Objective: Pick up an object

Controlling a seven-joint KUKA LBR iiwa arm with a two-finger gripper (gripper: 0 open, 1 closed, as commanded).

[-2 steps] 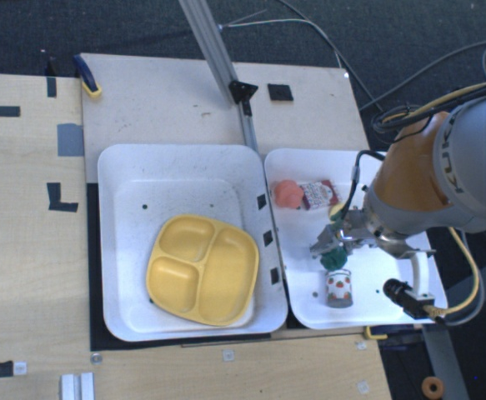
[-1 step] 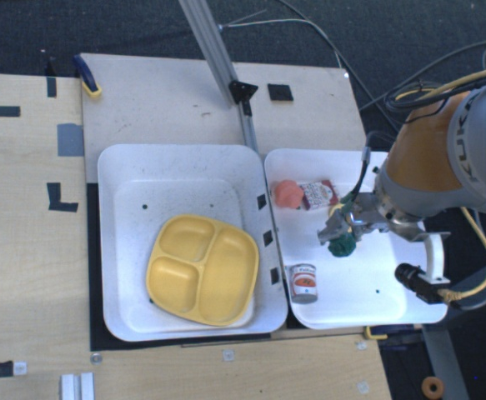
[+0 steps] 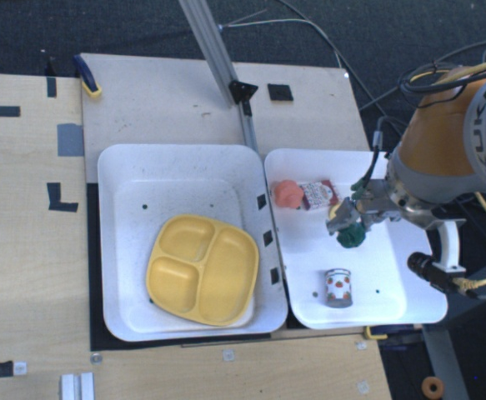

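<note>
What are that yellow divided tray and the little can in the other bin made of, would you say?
The yellow tray looks like moulded plastic: one even colour, soft rounded compartments, a dull sheen. The small can seems to be metal with a printed label, judging by its pale rim and red-and-white side, though it is too small to be sure.

Pale wood bench point(image 3: 26, 248) — dark carpet floor point(image 3: 101, 15) behind.

The grey arm point(image 3: 443, 152) with its orange band is reaching in from the frame's right, its gripper point(image 3: 345, 221) hanging low at centre right.
</note>
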